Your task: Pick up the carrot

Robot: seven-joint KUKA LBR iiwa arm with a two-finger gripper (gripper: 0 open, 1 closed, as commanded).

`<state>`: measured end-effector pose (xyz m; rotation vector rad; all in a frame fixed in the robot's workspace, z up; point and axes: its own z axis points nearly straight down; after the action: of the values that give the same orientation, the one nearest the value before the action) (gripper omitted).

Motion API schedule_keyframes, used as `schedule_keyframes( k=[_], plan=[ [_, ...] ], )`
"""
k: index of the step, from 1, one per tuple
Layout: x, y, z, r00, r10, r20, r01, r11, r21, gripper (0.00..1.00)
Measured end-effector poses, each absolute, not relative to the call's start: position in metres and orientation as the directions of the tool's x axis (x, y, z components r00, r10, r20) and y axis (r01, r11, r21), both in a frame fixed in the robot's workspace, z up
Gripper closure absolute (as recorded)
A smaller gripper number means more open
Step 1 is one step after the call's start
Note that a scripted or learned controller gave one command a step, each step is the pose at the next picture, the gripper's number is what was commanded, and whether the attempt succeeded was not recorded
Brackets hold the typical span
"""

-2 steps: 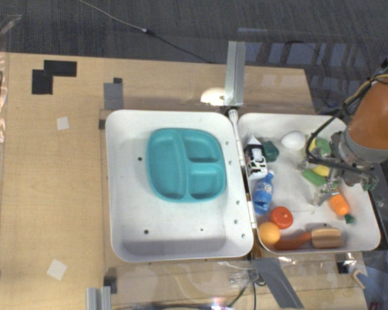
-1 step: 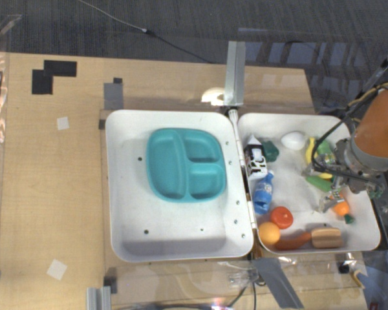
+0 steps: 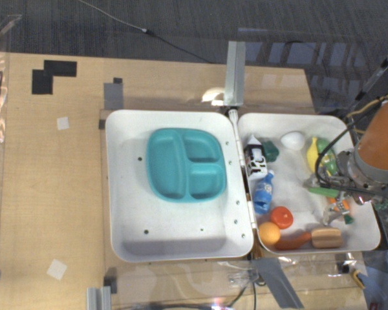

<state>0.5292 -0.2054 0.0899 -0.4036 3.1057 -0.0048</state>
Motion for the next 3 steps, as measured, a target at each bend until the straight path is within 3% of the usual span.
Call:
schedule_keyframes(
  k=[1, 2, 3],
  plan=[
    [0.533, -0.204, 0.103, -0.965, -0.263, -0.018, -0.263, 0.965, -0.009, 1.00],
    [0.533, -0.204, 0.103, -0.964, -0.264, -0.017, -0.264, 0.965, -0.009, 0.00],
    [0.537, -0.203, 0.116, -0.963, -0.269, -0.028, -0.268, 0.963, -0.014, 1.00]
  ],
)
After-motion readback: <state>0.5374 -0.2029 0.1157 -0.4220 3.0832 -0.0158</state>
